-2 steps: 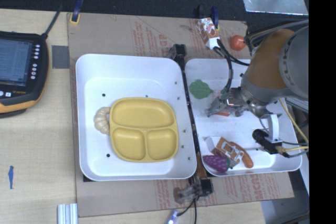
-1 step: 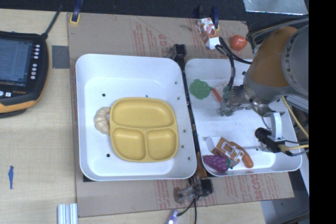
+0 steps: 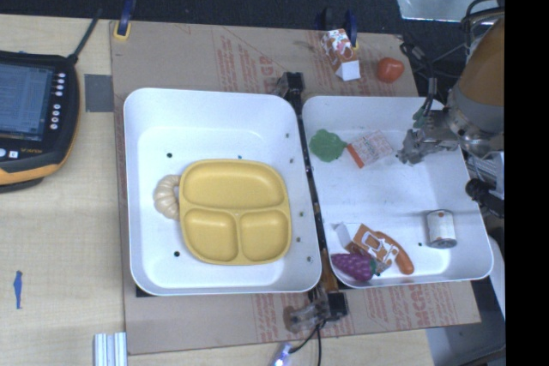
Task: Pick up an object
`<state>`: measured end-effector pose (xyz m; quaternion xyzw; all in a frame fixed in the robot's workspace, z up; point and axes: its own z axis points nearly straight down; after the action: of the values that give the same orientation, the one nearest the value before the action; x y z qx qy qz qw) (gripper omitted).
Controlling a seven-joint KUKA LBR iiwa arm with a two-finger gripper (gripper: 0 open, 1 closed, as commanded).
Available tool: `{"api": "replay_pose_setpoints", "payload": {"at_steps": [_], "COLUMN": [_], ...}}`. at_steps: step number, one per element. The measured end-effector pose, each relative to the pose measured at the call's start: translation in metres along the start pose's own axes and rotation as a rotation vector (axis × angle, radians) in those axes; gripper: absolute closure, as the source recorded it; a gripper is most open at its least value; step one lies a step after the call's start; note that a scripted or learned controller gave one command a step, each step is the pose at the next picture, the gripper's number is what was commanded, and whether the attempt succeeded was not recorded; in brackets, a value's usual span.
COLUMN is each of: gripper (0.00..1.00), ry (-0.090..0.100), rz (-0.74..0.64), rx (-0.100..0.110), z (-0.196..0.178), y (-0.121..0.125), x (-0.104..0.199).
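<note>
Camera view, bench (image 3: pixel 60 253): lying pale under a brown cardboard sheet (image 3: pixel 214 56) that is carrying both bins.
Left bin (image 3: pixel 146 124): sitting white and shallow, holding a yellow divided tray (image 3: pixel 233 210) with a pale ridged object (image 3: pixel 166 196) touching the tray's left edge.
Right bin (image 3: pixel 386 201): lying just beside the left bin, holding most of the small things.
Arm (image 3: pixel 482 73): reaching in from the right edge, over the right bin's upper right corner.
Pendant (image 3: pixel 34 116): resting at the far left of the bench, screen facing up.
Gripper (image 3: pixel 420 141): hanging over the upper right part of the right bin; whether the jaws are spread or closed, I cannot tell, and nothing is showing between them.
Green piece (image 3: pixel 327 145): lying near the right bin's upper left.
White-and-red packet (image 3: pixel 370 148): lying between the green piece and the gripper.
Silver can (image 3: pixel 440 229): lying on its side near the bin's right wall.
Purple grapes (image 3: pixel 353 267): sitting at the lower left corner, touching an orange-and-white packet (image 3: pixel 377 248).
Red ball (image 3: pixel 389 69): sitting outside the bins, beside a small carton (image 3: pixel 340 51).
</note>
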<state>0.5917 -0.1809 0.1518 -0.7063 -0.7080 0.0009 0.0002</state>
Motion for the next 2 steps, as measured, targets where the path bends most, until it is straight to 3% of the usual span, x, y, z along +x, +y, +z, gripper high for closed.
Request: {"api": "replay_pose_setpoints", "payload": {"at_steps": [1, 2], "gripper": [1.00, 1.00], "ry": [0.002, 0.001], "rz": [-0.002, -0.002], "rx": [0.000, 0.001], "z": [-0.046, -0.057], "y": [-0.011, 0.002], "x": [0.067, 0.118]}}
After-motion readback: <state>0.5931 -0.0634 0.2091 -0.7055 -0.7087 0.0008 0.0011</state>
